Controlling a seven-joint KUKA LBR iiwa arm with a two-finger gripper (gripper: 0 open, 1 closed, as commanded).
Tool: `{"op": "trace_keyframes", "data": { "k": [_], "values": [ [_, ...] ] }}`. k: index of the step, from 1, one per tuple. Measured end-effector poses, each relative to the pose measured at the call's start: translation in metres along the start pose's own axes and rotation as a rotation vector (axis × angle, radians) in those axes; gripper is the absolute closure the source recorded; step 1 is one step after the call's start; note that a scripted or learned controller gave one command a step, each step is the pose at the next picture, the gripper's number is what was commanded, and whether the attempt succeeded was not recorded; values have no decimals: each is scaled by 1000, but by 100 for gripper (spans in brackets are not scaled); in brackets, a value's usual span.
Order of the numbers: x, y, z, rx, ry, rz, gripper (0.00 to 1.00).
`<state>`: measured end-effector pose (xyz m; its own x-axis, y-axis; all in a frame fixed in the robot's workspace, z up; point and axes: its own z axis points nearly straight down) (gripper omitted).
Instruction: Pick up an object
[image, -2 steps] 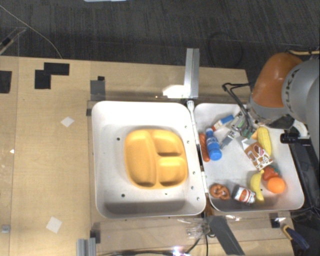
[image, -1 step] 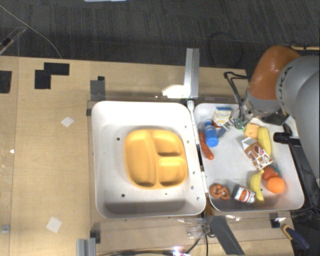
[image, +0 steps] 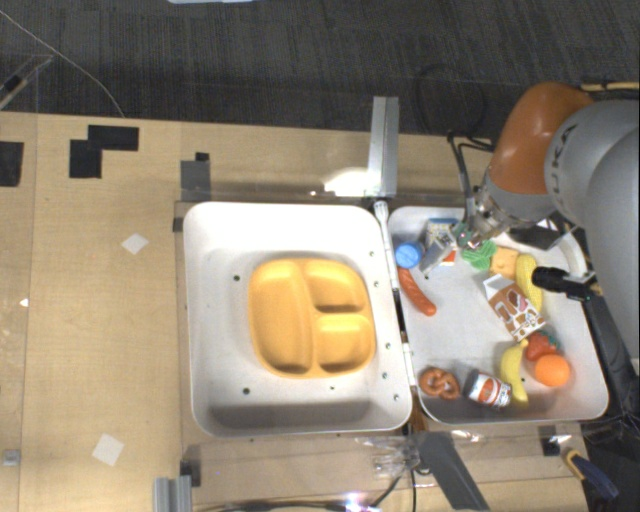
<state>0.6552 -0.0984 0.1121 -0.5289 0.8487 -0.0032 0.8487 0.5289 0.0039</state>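
Gripper (image: 472, 238), its state impossible to tell, hangs over the green toy (image: 478, 256), probably light, rigid plastic, best pinched across its middle.

Bright even overhead light; glare at bin (image: 300, 215) top rim; soft shadows; slight blur.

A pale wooden worktop (image: 90, 330) fills most of the view, lit evenly from above with a bright glare spot near the upright metal post (image: 384, 150) at its back edge. Black tape marks (image: 100, 148) sit on the wood toward the far left, and small pale square tags (image: 134, 243) lie scattered on it. Beyond the worktop runs a dark grey carpeted floor (image: 280, 50), crossed by a thin cable (image: 85, 70). Metal brackets (image: 196, 178) stand on the wood.
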Motion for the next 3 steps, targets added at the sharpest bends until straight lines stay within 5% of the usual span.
{"op": "trace_keyframes", "data": {
  "k": [1,2,3],
  "values": [
    [-25,2,25,4,9,247,0],
    [-29,4,13,-6,-6,239,100],
    [-29,4,14,-5,-6,238,0]
  ]
}}
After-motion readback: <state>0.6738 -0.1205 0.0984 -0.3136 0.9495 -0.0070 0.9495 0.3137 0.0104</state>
